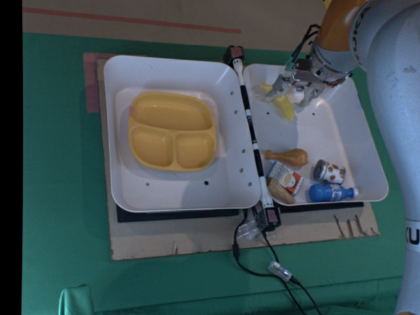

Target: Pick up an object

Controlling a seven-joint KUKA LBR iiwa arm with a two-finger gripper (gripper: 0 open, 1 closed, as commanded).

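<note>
Camera view: 2 shallow white bins side by side on a green-covered bench. Left bin (121,77) carrying 1 yellow divided tray (172,130), laid flat around the bin's middle and well apart from everything else, likely a drop-off spot rather than a target. Right bin (367,149) holding the loose items, scattered for picking: a yellow piece (283,105) near the far left corner; a brown drumstick-shaped toy (287,155) near the middle of the left edge; a small printed carton (287,176) and a tan piece (281,192) touching each other at the near left corner; a small can (328,171) and a blue bottle (332,192) on its side along the near edge, just beside one another. Gripper (293,93) lowered over the far left corner of the right bin, fingers spread with the yellow piece lying at and just below the tips, not visibly clamped between them. Probably the descent or closing step of the grasp, aimed here because this piece sits alone with room on both sides. Risk of the piece sliding away on the smooth bin floor at closing.
</note>
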